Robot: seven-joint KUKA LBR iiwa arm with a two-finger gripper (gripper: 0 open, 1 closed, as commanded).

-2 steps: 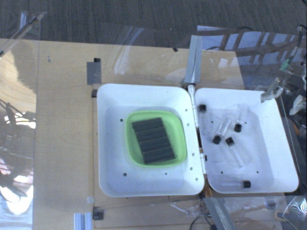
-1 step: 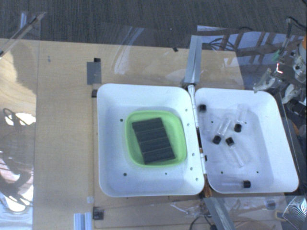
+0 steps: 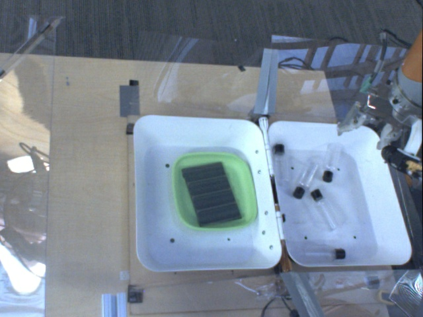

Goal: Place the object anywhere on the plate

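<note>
A green plate (image 3: 248, 193) sits in the left white bin (image 3: 149, 177). A dark grey ribbed block (image 3: 211, 194) lies flat on the plate, roughly at its middle. Several clear vials with black caps lie scattered in the right bin (image 3: 383, 243), among them one (image 3: 307, 175) near the bin's middle and one (image 3: 325, 251) by the front wall. My gripper (image 3: 396, 137) hangs at the far right edge of the view, over the right bin's back right corner, away from the plate and with nothing seen in it.
A loose black cap (image 3: 279, 149) lies near the right bin's back left corner. A grey metal post (image 3: 266, 84) stands behind the seam between the bins. Clear panels surround the wooden bench (image 3: 79, 197).
</note>
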